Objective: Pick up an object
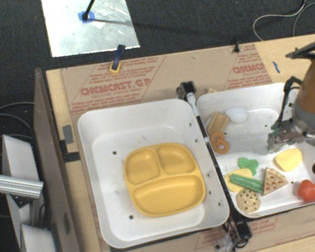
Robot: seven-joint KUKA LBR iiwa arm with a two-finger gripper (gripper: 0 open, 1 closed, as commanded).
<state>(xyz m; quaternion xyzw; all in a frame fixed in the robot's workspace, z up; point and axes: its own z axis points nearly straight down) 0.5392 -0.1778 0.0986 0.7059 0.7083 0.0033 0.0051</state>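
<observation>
End effector [278, 142]: low in right bin [243, 101], its state I cannot tell.
Nearest target: yellow piece [288, 159], at its 5 o'clock, probably.

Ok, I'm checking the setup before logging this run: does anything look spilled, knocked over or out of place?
Nothing stands out. The yellow divided plastic plate lies flat in the left white bin; the toy foods, like the pizza slice and red tomato, lie inside the right white bin.

Both white bins [103, 162] look like smooth, faintly glossy plastic; the yellow divided plate [164, 178] is matt plastic (softly shaded), and the bench board [137, 77] printed cardboard.
</observation>
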